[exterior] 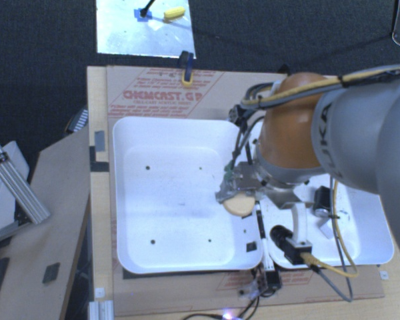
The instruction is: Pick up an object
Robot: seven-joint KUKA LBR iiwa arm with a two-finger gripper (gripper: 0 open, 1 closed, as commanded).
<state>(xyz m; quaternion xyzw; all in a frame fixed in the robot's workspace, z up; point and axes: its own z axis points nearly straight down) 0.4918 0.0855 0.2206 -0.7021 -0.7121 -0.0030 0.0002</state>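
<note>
One object is on hand for picking: a small tan rounded disc-shaped item, lying at the right edge of the shallow white left-hand bin, close against that bin's right wall and roughly midway along it. Its outline is smooth and its upper part is covered by the tool, so its material cannot be confirmed. Judged by size and shape it is probably light and fairly stiff, with a smooth skin that could slip; a grip across its narrow width, near the middle, appears soundest — the bin wall crowds any approach from the far side of that wall.

The two-finger gripper of the grey arm with the orange band sits directly over the disc, at the same right edge of the left bin. The grey metal of the tool overlaps the disc's top edge, and the two appear to touch or nearly touch. Whether the jaws stand wide, narrow or closed cannot be told — the wrist body hides them. No hold on the disc can be confirmed.

The second white bin adjoins the left bin's right wall, largely beneath the arm.
</note>
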